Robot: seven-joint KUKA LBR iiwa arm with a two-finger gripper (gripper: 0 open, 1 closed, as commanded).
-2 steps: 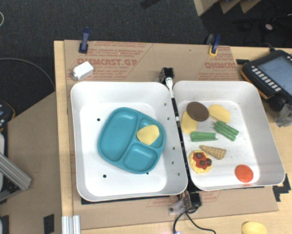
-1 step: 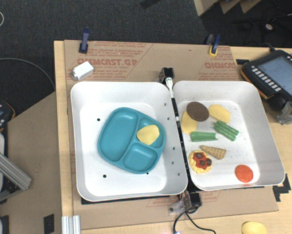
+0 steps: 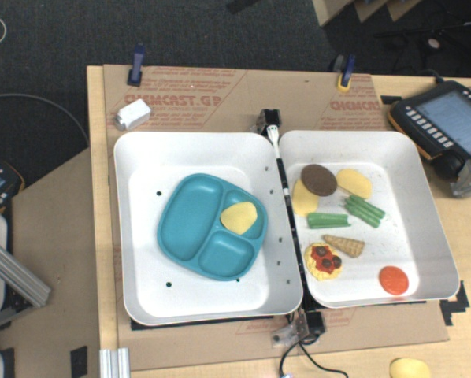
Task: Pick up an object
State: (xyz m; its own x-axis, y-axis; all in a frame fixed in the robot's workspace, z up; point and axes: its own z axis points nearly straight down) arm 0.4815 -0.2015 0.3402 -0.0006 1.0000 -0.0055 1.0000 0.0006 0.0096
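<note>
White plastic bins sit side by side on a cardboard sheet (image 3: 220, 93) laid over the bench. The left bin (image 3: 133, 211) holds a teal divided plate (image 3: 196, 227), and a pale yellow toy piece (image 3: 239, 216) lies in the plate's upper right compartment. The right bin (image 3: 428, 219) holds a loose cluster of toy food. A brown disc (image 3: 320, 179) touches a yellow piece (image 3: 354, 183) on its right and another yellow piece (image 3: 302, 200) below it. Two green sticks (image 3: 365, 209) (image 3: 328, 220) lie near the middle, with a tan cone (image 3: 347, 246) just beneath them. A red and yellow piece (image 3: 324, 261) lies beside the cone, and an orange disc (image 3: 393, 279) sits apart near the front rim. Nothing covers these pieces from above.

Two blue clamps (image 3: 136, 65) (image 3: 345, 71) grip the cardboard's far edge. A small white block (image 3: 133, 114) rests near the left bin's far corner. A dark handheld console (image 3: 444, 120) lies at the right. Red lettering printed on the cardboard is too blurred to read with certainty.
</note>
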